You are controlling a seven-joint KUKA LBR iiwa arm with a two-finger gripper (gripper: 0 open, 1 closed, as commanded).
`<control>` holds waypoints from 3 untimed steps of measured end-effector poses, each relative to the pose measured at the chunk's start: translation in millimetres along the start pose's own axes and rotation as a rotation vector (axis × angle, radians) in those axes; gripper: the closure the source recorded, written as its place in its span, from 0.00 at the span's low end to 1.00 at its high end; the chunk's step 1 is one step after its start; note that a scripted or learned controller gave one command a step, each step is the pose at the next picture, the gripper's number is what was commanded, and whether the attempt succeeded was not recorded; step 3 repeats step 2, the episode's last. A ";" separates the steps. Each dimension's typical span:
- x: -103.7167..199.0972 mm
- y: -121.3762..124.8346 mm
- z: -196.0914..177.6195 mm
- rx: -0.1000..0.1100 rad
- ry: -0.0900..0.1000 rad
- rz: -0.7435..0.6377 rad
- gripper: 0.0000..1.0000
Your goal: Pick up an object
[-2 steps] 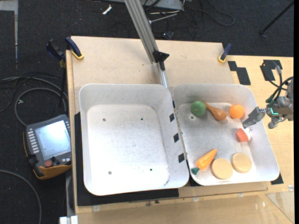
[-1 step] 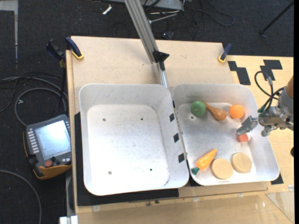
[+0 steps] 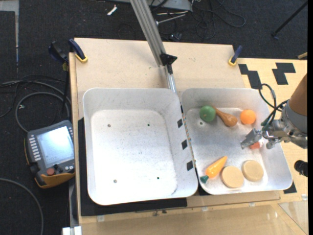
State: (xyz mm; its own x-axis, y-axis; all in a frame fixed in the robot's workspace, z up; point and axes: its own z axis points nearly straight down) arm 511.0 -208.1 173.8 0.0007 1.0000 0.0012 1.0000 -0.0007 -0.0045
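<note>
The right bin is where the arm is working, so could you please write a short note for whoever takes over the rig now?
Gripper: low over the right bin, near its right wall, with nothing visibly held.
In that bin: green ball, brown pear-shaped piece and orange ball along the far side; toy carrot and two tan discs along the near side.
Left bin: to the left of the right bin.
Done: nothing lifted yet.
Left: close on one object and raise it.
</note>
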 end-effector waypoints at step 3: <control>-1.0 -0.8 30.6 -0.006 -0.002 0.000 1.00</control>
